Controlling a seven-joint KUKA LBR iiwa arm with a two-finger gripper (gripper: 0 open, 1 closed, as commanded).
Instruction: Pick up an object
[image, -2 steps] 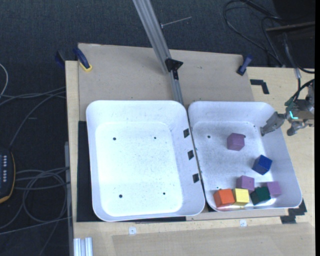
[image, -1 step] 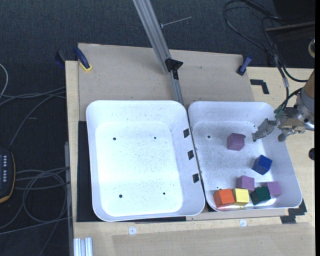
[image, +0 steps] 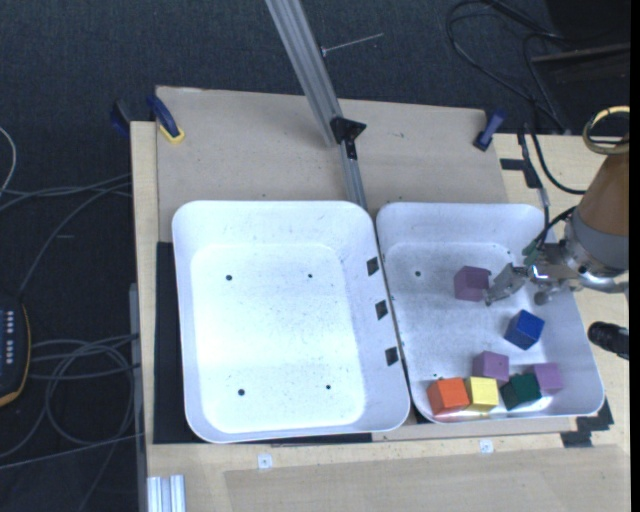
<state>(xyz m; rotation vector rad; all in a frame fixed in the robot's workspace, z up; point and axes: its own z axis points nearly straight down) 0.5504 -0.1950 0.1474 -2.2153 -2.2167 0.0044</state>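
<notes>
Right now my gripper (image: 520, 282) hangs over the right bin (image: 440, 225), reaching in from the right edge of the view. I cannot tell how my fingers stand; they are too small and blurred to read. A purple block (image: 471, 283) lies just to the left of my fingertips, close enough that it may be touching, though I cannot be sure. A blue cube (image: 525, 329) sits just below my gripper in the view, apart from it. Further below, along the bin's near wall, lie an orange block (image: 449, 395), a yellow block (image: 483, 392), a green block (image: 520, 391) and two more purple ones (image: 491, 364) (image: 547, 376). The left bin (image: 200, 225) lies well off to my left.
</notes>
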